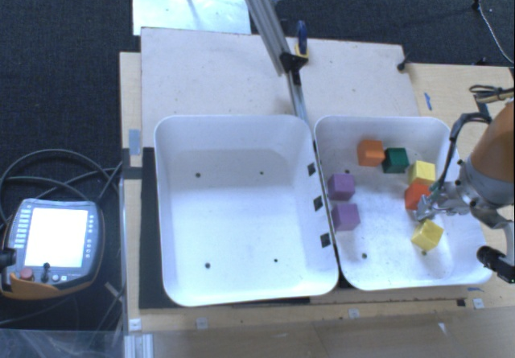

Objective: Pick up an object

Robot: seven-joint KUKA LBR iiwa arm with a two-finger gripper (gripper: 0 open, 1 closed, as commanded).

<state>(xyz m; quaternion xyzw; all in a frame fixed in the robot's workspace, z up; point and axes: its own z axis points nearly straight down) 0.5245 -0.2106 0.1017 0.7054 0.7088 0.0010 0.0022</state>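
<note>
Desk: wooden, two white bins [241, 127] side by side.
Tool [424, 210]: low in the right bin; grip state cannot be told.
Yellow block [427, 235]: just below tool.
Red block [416, 194]: touching tool.

The gripper [430, 210] is low inside the right bin [386, 268], near its right wall; a yellow block [427, 235] lies just below the fingertips, tilted; a red block [416, 195] touches them on the upper left; another yellow block [421, 172] is just above the red one; a green block [395, 160] and an orange block [371, 152] are farther up and left; two purple blocks [341, 185] [345, 216] are well apart to the left; the left bin [173, 187] is beyond them.
</note>
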